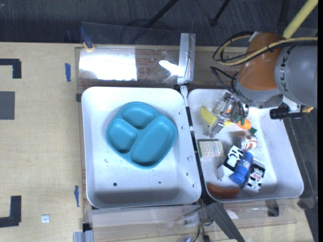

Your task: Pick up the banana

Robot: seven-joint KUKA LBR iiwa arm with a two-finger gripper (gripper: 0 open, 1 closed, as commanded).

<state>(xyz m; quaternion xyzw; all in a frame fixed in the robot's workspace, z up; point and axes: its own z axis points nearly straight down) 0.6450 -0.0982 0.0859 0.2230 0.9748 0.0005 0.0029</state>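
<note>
Lying just left of the end effector (220, 119), the banana (207, 116) sits ungrasped between its spread fingers.

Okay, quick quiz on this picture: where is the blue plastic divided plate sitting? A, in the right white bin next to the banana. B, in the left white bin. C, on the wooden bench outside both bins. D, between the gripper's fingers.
B: the blue plastic divided plate lies flat in the middle of the left white bin, while the yellow banana and the gripper are over in the right white bin.
</note>
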